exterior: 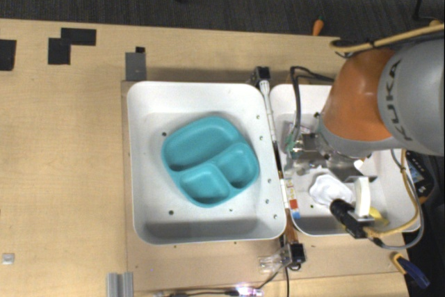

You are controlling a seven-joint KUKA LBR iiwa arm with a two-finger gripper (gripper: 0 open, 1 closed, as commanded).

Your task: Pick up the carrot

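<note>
In left bin (139, 149), one teal tray (208, 160)

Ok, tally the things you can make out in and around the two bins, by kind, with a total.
White bins: 2, the left bin and the right bin
Teal divided plates: 1, the plate, lying in the left bin
White crumpled things: 1, the white thing, under the arm in the right bin
Total: 4
The arm covers much of the right bin, so more may lie there.
</note>
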